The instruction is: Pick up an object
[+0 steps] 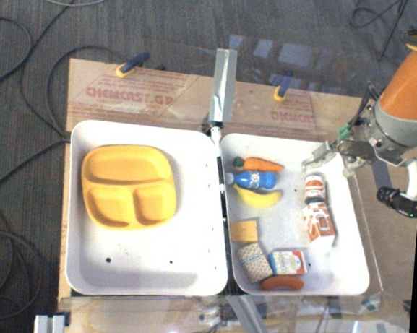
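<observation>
Objects for picking lie in the right bin [355,269]: one carrot [263,164], one blue bottle [254,179], one banana [257,196], one tan sponge-like block [244,230], one patterned pouch [254,261], one small carton [287,262], one red sausage-shaped piece [282,283], and two red-and-white packets [317,215] along the bin's right side. Left bin [140,279] holds one yellow compartment tray [129,184]. End effector [338,153] hangs at the right bin's upper right edge, nothing between its fingers; how far apart they stand cannot be told. Advice: choose an isolated item, such as the upper packet just below, descend centred, and avoid the crowded carrot-bottle-banana cluster.
</observation>
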`<state>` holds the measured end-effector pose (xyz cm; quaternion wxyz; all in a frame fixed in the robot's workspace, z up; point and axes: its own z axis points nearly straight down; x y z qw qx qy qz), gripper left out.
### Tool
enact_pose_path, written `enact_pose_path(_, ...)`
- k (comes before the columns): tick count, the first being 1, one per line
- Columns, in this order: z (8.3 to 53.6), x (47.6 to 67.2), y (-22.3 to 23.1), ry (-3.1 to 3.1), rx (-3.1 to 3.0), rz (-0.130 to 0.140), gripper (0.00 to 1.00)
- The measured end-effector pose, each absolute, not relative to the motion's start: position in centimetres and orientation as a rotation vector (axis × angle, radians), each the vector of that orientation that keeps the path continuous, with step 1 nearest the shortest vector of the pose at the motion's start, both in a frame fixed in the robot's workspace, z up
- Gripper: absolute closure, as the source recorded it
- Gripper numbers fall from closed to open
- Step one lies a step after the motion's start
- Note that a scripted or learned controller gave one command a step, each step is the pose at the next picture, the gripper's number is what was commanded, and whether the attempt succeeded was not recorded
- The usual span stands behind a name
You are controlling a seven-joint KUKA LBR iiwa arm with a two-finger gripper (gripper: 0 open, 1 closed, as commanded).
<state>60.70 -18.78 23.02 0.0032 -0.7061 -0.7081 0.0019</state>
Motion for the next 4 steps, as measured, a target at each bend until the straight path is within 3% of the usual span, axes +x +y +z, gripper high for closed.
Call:
enact_pose_path(1, 9.8, 60.2, -21.4, -2.317, -2.115, -0.008, 0.0)
enact_pose_path(2, 9.4, 56.7, -21.4, -2.365, -2.091, -0.033, 0.0)
enact_pose_path(3, 9.1, 67.3, -20.8, -2.261, -2.158, -0.005, 0.0)
enact_pose_path(4, 9.4, 67.1, -21.2, -2.266, -2.16, 0.013, 1.0)
